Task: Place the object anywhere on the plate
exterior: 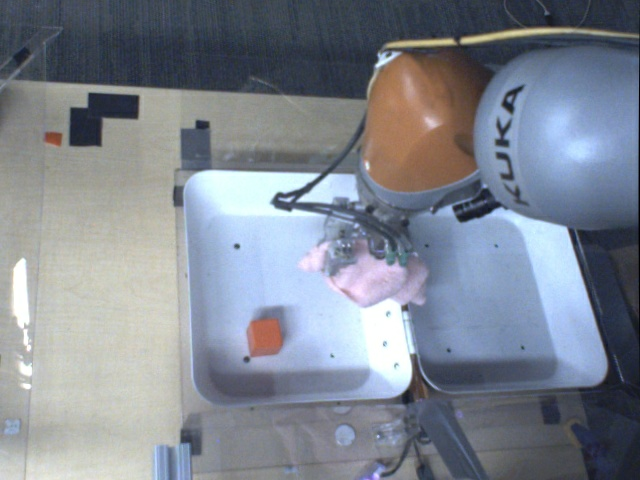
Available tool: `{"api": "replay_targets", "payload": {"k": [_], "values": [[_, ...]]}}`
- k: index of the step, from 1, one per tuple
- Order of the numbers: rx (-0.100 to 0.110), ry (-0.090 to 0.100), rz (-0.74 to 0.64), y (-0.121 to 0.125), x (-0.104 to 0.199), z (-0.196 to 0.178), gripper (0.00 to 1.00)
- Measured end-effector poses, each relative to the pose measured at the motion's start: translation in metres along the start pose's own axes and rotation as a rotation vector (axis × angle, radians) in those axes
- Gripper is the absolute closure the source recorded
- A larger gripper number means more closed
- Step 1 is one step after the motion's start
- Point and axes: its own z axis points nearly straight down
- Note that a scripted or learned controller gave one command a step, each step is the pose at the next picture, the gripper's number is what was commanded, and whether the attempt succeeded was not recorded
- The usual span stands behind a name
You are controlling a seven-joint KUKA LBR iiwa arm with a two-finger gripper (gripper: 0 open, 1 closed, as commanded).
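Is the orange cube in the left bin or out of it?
In. The orange cube rests on the floor of the left bin, apart from the gripper.

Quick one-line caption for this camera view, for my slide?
KUKA arm's gripper over a pink soft object in the left bin; orange block nearby.

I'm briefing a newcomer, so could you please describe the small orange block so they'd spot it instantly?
Find the left bin of the two white bins. Near its front-left corner sits the orange block, a small cube, alone, well apart from the pale pink object under the arm.
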Motion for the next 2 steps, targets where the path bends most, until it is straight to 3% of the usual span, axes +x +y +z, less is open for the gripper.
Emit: {"api": "replay_targets", "payload": {"k": [1, 2], "values": [[0.0, 0.003, -0.003, 0.0487, 0.0176, -0.0009, 1.0], [0.0, 0.003, -0.002, 0.0485, 0.0175, -0.0012, 0.0]]}}
